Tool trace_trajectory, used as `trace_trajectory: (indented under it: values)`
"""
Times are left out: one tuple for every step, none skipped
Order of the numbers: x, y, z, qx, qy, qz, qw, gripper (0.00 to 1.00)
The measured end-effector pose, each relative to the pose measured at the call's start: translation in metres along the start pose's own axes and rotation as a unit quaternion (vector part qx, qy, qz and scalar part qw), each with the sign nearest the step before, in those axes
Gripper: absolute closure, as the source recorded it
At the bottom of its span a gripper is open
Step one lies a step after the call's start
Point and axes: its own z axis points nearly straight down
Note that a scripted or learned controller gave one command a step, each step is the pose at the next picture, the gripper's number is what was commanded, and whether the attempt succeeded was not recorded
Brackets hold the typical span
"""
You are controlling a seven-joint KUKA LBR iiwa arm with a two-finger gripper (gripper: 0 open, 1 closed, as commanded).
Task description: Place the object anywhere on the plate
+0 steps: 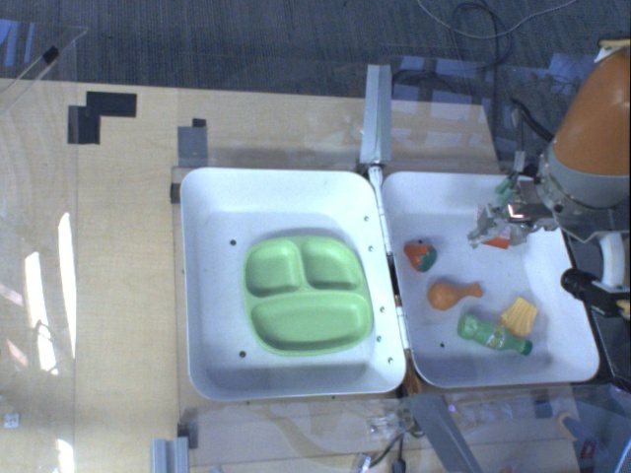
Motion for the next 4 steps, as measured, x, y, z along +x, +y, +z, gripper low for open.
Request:
trace_trajectory:
  values:
    - [0.079, 0.027, 0.057, 0.002, 0.000, -0.036, 0.9994, 1.00]
    - [0.141, -0.009, 0.057, 0.002, 0.000, -0.055, 0.9985, 1.00]
    - [0.188, -0.013, 0.057, 0.002, 0.000, -0.140, 0.9902, 1.00]
    - [0.132, -0.011, 0.056, 0.001, 0.000, -0.191, 0.9816, 1.00]
